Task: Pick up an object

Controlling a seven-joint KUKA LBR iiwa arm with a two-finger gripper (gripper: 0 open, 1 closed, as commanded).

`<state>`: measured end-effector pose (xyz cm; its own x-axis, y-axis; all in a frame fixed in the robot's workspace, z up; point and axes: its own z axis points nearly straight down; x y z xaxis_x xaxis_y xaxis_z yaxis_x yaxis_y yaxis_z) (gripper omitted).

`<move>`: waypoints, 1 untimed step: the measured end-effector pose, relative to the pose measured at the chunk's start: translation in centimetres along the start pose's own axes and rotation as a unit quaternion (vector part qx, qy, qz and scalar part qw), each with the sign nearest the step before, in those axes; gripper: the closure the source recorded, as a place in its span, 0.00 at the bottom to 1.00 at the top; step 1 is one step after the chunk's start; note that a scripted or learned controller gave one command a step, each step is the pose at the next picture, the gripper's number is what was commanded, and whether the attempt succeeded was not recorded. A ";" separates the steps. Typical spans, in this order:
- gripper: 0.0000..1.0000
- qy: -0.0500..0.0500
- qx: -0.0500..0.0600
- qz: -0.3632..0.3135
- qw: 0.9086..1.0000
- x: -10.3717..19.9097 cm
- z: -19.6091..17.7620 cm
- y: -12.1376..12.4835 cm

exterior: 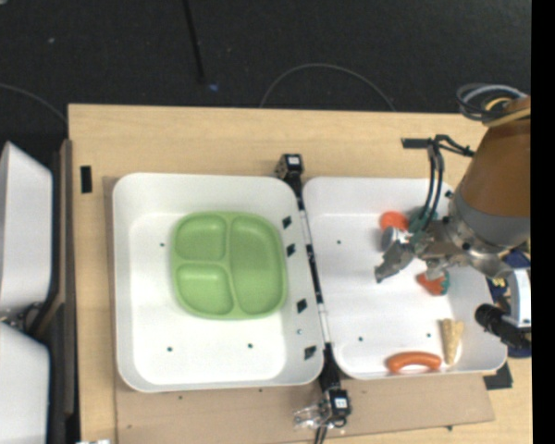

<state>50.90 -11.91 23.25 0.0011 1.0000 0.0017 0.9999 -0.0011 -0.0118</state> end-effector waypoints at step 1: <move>0.00 -0.001 -0.007 -0.001 1.000 0.0 -0.7 0.3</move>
